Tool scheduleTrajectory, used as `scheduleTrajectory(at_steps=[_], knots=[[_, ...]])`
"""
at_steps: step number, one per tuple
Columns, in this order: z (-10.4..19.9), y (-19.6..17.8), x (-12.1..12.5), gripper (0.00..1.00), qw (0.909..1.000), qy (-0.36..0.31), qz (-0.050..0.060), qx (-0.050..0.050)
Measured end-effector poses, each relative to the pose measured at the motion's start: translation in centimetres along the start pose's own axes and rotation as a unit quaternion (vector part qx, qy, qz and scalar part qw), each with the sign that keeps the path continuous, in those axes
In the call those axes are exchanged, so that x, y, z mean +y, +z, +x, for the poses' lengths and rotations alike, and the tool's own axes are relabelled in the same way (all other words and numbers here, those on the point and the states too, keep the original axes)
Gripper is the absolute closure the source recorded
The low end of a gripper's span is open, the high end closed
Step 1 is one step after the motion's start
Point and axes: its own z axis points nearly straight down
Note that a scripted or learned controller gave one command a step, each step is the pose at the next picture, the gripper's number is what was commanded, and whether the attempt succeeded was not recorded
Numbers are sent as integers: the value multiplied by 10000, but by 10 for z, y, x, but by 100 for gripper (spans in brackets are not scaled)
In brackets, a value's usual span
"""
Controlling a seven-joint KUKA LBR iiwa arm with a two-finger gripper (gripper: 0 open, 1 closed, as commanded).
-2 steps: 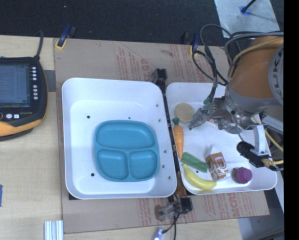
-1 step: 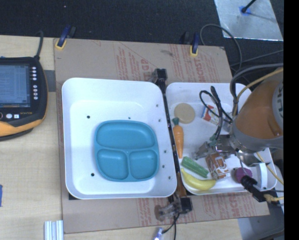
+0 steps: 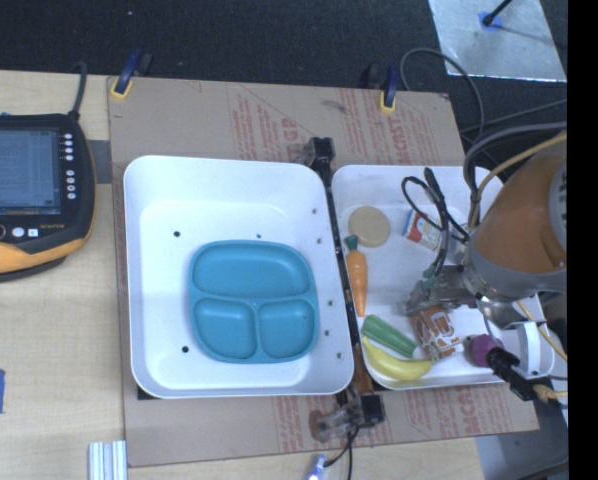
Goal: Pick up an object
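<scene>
The right bin [image 3: 379, 180] holds several small objects: a tan round disc [image 3: 370, 225], an orange carrot [image 3: 356, 271], a green piece [image 3: 389, 335], a yellow banana [image 3: 397, 368], a brown patterned packet [image 3: 438, 332], a purple piece [image 3: 479, 349] and a small red-and-white carton [image 3: 416, 227]. My gripper [image 3: 431, 296] reaches in from the right and sits low in this bin, just above the brown packet and right of the carrot. The arm's orange band [image 3: 524, 218] and grey wrist hide the bin's right side. Nothing visibly sits in the gripper.
The left bin [image 3: 149, 268] holds a blue divided plate [image 3: 252, 300]. A teach pendant [image 3: 29, 193] lies on the bench at far left. Black cables [image 3: 434, 198] loop over the right bin's back part. Clamps hold the cardboard underlay at its far edge.
</scene>
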Motion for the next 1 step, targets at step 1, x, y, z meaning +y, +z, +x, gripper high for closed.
scheduleTrajectory(at_steps=[1], knots=[[70,-90,29,100,10000,29,-8,16]])
